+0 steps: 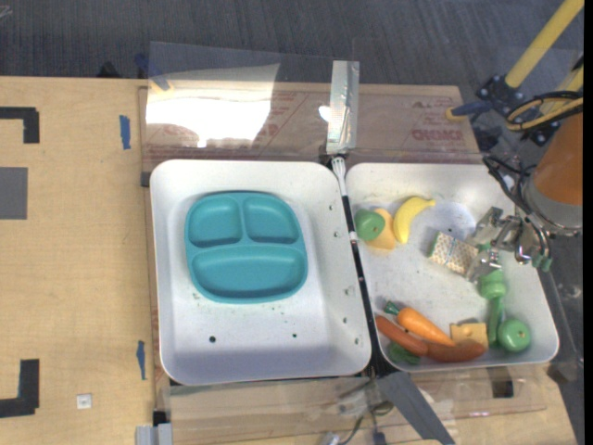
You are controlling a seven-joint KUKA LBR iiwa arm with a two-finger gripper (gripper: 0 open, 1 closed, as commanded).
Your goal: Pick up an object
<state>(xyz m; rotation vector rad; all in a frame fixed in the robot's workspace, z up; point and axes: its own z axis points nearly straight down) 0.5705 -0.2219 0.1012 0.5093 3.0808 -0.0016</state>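
The claw (484, 248), grip state unclear, hovers over 1 small speckled tan block (451, 251) just left of it.

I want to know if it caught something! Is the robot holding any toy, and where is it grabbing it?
It cannot be told. The gripper is low in the right bin, over a speckled block and a green toy, but no toy is plainly in its hold.

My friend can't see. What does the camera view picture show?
A robot gripper reaches in from the right over a white bin of toy food: a banana, a green apple, a carrot and more. Beside it, the left bin holds a teal divided plate.
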